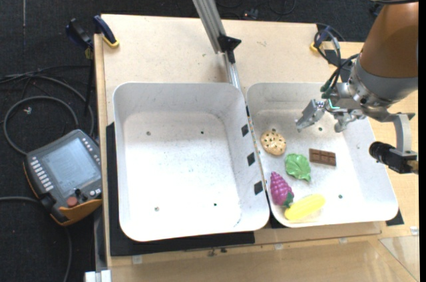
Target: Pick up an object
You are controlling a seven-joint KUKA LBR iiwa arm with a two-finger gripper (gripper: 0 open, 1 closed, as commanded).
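My gripper (326, 119) hangs over the back of the right bin (379, 201), its two fingers spread apart with nothing between them. Below and left of it lies a tan cookie (273, 141). A brown chocolate bar (322, 157) lies just in front of the gripper, beside a green leafy piece (299, 166). Nearer the front edge are a purple grape bunch (280, 188) and a yellow banana-like piece (305, 206).
The left bin (133, 207) stands beside the right one, sharing a middle wall. A slanted metal pole (203, 1) runs from the back down to the bins' junction. Clamps sit at the bench's back corners. A teach pendant (65, 174) lies off the bench at left.
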